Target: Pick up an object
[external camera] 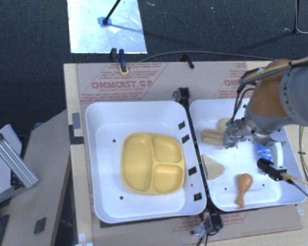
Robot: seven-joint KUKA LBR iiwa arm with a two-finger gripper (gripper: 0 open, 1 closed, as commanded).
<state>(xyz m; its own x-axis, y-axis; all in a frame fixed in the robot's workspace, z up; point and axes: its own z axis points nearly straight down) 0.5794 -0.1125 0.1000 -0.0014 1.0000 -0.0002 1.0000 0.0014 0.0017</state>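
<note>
**Gripper low over the tan block in the right bin**

The arm (268,98) reaches in from the right and bends down into the right bin (207,109). This puts the gripper (231,140) just beside, perhaps touching, the right end of a tan block (211,137) that lies flat near the bin's left wall. That position suggests the block is the chosen object, since it is the nearest loose thing and its long side is open to an approach from the right.

From this slanted view the wrist hides the tip, so it cannot be told whether the gripper is released or clenched. Nothing shows that the block is held.

A pale wedge (214,166) lies near the block, closer to the front. A toy drumstick (243,187) lies towards the bin's front edge, apart from both. Both are far enough away that they should not obstruct a grasp.

The left bin (105,117) holds a yellow divided plate (152,162), well away from the arm.

The pick looks to be at the approach or closing step, and nothing has been lifted yet.
</note>
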